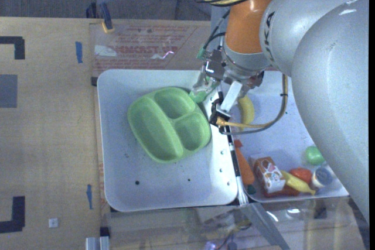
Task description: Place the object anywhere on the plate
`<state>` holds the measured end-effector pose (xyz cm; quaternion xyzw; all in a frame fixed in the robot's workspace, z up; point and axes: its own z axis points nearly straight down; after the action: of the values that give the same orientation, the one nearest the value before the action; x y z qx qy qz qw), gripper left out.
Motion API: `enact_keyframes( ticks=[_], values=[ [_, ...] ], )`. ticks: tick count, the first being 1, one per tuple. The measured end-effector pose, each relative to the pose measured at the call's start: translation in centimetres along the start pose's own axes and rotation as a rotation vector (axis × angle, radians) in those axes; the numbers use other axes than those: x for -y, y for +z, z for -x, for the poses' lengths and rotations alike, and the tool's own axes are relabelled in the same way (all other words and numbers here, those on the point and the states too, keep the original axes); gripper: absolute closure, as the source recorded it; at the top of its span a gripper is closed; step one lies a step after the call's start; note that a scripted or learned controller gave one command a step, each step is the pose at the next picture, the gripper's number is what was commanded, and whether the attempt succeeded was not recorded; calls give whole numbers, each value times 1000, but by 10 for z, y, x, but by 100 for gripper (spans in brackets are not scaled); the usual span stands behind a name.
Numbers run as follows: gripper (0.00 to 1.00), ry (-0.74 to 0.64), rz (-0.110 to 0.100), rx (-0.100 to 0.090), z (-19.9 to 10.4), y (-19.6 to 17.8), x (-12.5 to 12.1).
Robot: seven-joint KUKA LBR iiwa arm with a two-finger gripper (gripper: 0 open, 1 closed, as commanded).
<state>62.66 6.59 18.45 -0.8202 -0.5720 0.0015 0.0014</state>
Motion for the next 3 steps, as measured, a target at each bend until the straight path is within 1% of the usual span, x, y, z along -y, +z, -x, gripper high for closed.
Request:
enact_keyframes(
  ticks=[3],
  values=[
    [0,0,0,0,0,0,0]
  ],
)
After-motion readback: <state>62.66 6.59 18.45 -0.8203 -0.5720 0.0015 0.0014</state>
